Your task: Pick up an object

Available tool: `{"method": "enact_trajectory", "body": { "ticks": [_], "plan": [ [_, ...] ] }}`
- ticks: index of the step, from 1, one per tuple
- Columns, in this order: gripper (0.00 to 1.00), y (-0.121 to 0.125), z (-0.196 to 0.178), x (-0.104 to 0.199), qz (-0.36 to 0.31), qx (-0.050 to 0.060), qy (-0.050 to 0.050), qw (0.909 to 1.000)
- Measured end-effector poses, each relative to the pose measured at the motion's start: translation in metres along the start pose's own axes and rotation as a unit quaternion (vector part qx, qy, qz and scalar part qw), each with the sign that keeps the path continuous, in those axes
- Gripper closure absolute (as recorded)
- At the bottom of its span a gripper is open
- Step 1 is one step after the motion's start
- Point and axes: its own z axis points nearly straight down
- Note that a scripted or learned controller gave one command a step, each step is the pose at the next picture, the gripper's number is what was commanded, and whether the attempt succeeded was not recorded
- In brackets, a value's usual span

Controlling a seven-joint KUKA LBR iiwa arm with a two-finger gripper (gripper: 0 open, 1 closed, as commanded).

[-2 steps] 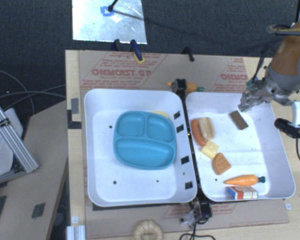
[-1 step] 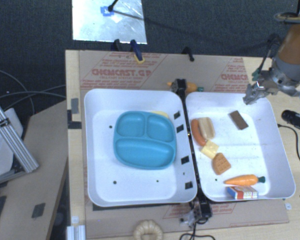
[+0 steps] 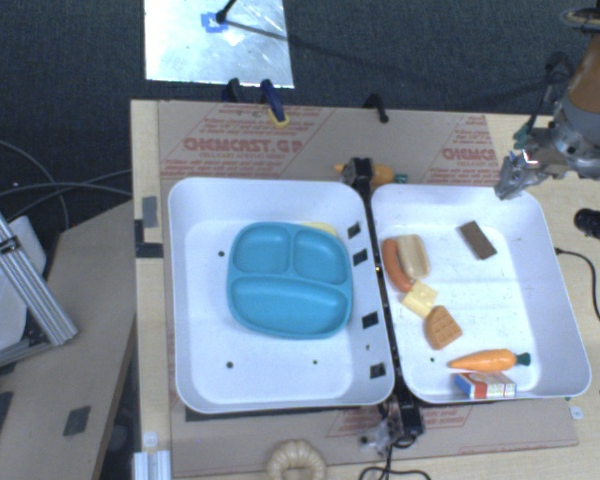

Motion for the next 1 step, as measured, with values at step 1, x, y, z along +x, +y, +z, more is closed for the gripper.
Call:
{"method": "enact_trajectory", "body": {
  "ticks": [1],
  "plan": [
    [1.00,-0.0149,0.0098,0.0554,-0.002,0.003,0.001,1.0000]
  ]
}}
